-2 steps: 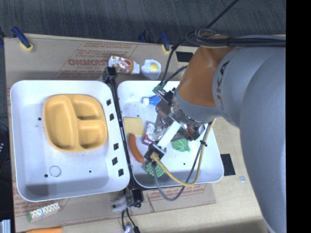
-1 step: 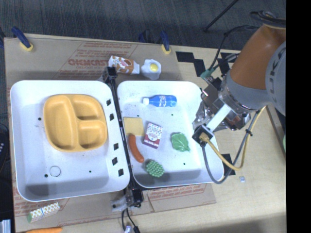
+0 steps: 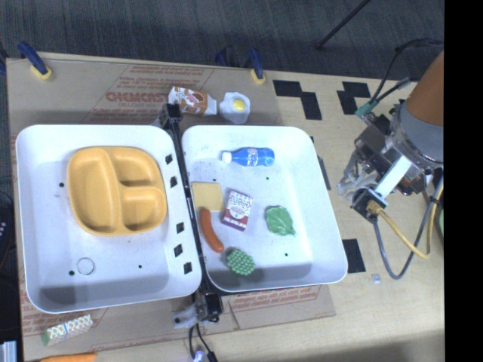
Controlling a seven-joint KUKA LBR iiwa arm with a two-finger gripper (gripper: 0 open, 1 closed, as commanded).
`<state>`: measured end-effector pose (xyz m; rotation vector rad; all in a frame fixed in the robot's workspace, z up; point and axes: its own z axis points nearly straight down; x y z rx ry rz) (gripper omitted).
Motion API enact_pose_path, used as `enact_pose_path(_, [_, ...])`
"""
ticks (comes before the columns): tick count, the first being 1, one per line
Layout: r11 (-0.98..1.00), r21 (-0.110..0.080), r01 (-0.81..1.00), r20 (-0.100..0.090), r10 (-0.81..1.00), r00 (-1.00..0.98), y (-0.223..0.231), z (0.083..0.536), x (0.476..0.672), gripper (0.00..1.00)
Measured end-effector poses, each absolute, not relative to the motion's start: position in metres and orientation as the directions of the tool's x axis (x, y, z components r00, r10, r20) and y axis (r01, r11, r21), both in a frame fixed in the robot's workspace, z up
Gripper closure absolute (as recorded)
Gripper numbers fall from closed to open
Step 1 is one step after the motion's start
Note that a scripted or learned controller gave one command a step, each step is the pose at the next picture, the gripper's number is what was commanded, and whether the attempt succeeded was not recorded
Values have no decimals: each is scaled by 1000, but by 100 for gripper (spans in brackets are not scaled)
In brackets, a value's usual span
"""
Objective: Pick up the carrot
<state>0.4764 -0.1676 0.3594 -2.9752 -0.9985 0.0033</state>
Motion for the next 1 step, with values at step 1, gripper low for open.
enact_pose_path(1, [-776, -3, 631, 0, 631, 776, -208, 390, 477, 100])
